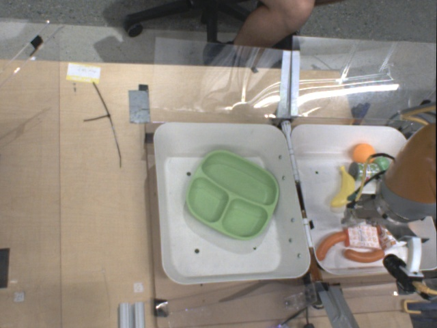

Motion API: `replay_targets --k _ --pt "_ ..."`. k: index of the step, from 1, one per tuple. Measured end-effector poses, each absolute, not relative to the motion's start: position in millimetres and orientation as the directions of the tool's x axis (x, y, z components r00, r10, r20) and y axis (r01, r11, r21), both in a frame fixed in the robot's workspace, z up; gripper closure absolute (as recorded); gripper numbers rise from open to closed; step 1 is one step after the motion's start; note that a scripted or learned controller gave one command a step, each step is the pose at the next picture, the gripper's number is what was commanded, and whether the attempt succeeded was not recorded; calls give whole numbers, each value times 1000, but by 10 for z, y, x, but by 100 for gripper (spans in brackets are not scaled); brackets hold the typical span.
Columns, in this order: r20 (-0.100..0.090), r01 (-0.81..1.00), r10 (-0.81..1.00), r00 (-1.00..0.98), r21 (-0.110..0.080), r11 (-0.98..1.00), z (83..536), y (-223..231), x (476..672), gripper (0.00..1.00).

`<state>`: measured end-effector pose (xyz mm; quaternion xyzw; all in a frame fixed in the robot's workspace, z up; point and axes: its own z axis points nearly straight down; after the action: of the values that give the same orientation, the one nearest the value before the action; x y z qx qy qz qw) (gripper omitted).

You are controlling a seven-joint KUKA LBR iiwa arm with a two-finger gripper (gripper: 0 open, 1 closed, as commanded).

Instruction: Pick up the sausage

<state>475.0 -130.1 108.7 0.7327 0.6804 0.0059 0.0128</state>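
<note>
While the worktop [68, 203] lies broad and bare at left, the left bin [171, 258] carries a green divided plate [232, 195] with free floor all round. Reaching from the right edge, the arm [415, 183] leans over the right bin [314, 149]. Its hand [365, 232] hangs above the sausage [341, 248] in the near corner; whether it is apart or together cannot be told. A banana [343, 188] and orange ball [362, 152] lie behind

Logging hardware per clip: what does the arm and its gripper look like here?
The arm reaches in at the right edge: a rounded grey body with a broad orange band above the wrist. Below it sits darker metal hardware with thin cables near the gripper. A white bracket with a black part sticks out at the lower right. No markings are readable.
</note>
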Motion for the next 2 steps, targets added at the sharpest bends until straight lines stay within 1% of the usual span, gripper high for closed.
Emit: replay_targets --k 1,2 --pt "-9 997 997 74 26 -74 1086 -1301 4749 0" --pt "0 999 999 38 3 -38 908 -1108 4589 0"
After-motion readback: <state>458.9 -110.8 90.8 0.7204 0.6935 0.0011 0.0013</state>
